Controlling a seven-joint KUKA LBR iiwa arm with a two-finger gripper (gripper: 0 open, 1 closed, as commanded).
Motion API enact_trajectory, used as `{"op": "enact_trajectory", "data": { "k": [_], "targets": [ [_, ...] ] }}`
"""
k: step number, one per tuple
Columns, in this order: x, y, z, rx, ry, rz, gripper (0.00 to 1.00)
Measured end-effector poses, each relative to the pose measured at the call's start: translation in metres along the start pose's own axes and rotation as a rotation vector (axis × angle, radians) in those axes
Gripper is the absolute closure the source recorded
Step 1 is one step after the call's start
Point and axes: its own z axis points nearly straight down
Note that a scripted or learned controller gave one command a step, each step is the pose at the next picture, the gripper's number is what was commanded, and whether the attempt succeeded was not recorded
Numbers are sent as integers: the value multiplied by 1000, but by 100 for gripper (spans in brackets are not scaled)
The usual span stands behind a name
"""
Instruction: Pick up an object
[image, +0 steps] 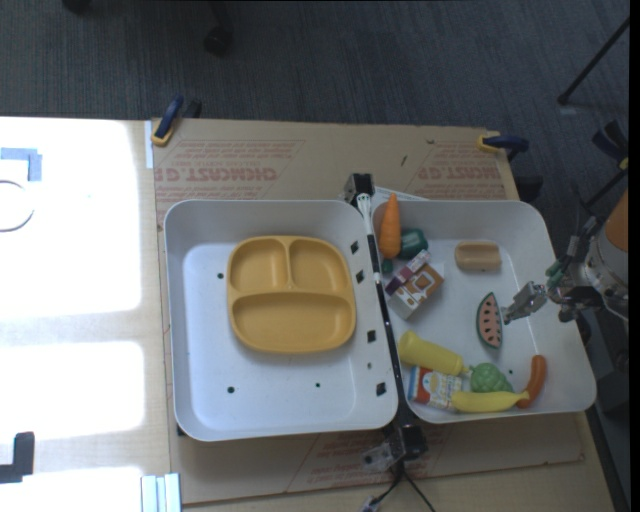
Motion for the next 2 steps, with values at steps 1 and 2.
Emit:
{"op": "enact_trajectory", "data": {
  "k": [1, 2],
  "targets": [
    [-21, -18, 83, -1, 0, -209, 0],
    [-21, -17, 73, -3, -1, -207, 100]
  ]
}}
